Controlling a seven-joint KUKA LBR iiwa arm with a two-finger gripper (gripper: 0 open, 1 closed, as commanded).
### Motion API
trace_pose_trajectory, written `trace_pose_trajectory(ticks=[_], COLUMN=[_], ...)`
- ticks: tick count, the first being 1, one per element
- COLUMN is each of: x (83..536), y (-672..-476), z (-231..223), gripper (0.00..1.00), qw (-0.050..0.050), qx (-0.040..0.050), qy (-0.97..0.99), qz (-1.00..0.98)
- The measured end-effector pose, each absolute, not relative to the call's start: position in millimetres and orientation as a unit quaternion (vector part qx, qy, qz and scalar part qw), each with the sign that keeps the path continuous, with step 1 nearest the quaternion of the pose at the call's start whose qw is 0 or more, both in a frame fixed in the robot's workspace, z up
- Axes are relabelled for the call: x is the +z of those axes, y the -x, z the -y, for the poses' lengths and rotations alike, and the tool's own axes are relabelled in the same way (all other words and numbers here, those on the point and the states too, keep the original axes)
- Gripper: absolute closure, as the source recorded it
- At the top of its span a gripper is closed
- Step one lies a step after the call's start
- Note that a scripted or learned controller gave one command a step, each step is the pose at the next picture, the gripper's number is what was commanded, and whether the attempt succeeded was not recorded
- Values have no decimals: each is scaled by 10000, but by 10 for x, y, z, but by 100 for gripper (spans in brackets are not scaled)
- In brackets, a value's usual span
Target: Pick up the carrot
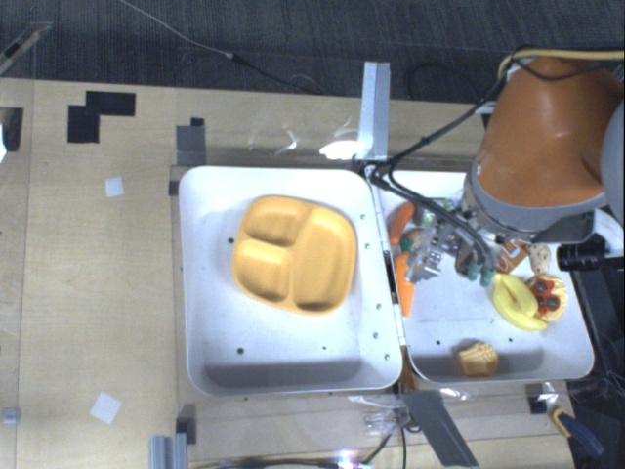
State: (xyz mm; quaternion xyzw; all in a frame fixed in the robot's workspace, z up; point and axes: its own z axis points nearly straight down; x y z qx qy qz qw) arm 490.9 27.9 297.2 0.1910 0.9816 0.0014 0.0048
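The carrot [403,286] is an orange stick lying along the left wall of the right bin [576,364], its thin end pointing toward the front. My gripper [422,257] hangs low over the left part of that bin, right beside the carrot's upper end and partly covering it. Another orange patch [399,220] shows just behind the gripper; I cannot tell whether it belongs to the carrot. The grey arm with its orange band [547,125] covers the bin's back right.
A yellow banana [516,301] and a red-and-yellow item [548,297] lie at the right of the right bin, a tan pastry [477,359] near its front. The left bin [210,360] holds a yellow three-compartment plate [293,253]. A metal post [375,106] stands behind the bins.
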Motion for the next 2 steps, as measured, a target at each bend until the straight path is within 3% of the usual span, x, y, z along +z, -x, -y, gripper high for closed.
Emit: trace_pose_trajectory(ticks=[1, 2], x=[2472, 2375], y=[-4886, -4923], z=[-26, -141], gripper=[100, 100], qw=[32, 46], qx=[5, 5], qy=[-1669, 364], qz=[-9860, -9993])
